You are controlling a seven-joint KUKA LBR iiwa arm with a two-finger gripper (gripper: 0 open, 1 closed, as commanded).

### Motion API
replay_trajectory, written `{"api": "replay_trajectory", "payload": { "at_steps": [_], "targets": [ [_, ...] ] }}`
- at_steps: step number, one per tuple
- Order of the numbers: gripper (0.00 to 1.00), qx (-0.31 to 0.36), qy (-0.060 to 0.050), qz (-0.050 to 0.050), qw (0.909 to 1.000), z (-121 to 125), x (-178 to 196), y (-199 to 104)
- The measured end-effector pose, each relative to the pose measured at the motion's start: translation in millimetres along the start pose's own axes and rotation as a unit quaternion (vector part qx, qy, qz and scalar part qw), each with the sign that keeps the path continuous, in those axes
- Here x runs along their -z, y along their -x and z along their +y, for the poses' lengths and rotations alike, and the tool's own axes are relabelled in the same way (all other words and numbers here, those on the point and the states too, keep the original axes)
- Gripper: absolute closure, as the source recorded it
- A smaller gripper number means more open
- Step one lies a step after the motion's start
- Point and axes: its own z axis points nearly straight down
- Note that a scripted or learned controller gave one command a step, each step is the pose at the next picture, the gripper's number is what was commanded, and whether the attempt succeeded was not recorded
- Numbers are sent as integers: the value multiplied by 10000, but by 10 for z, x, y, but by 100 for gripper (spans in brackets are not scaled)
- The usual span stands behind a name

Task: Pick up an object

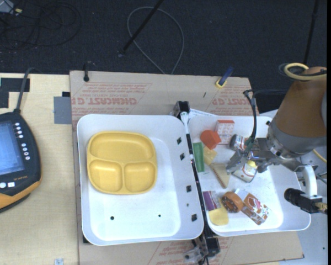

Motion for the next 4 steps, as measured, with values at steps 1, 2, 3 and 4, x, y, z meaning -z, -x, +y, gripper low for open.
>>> {"api": "replay_trajectory", "payload": {
  "at_steps": [1,2,3,4],
  "targets": [
    [0,-15,18,-3,10000,478,-949,145],
    [0,4,-5,-57,10000,1209,-1206,-187],
    [0,-10,11,-8,10000,1201,-1211,395],
    [0,2,10,-7,10000,1210,-1212,213]
  ]
}}
